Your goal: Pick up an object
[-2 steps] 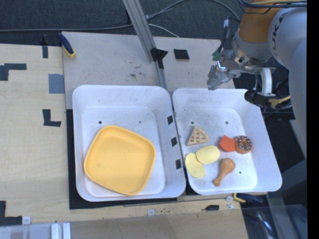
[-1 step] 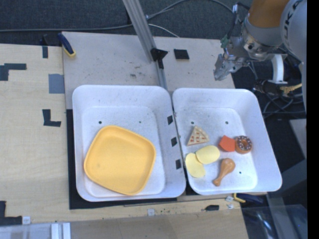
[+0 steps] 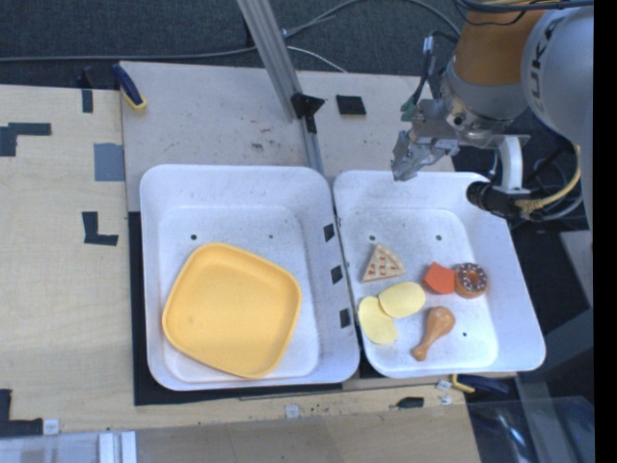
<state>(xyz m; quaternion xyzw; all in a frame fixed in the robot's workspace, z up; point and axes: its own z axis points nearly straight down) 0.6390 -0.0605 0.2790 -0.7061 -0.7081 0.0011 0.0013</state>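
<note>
Hovering pincer (image 3: 407, 165), fingers indistinct, above right bin's (image 3: 501, 258) far rim.

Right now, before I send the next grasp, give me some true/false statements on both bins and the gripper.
1. The yellow plate lies in the left bin. True.
2. The gripper grips the drumstick. False: it hangs over the right bin's far edge, apart from the toys.
3. The donut sits beside the orange piece. True.
4. The waffle wedge lies on the yellow plate. False: it lies in the right bin.
5. Two pale yellow slices overlap. True.
</note>
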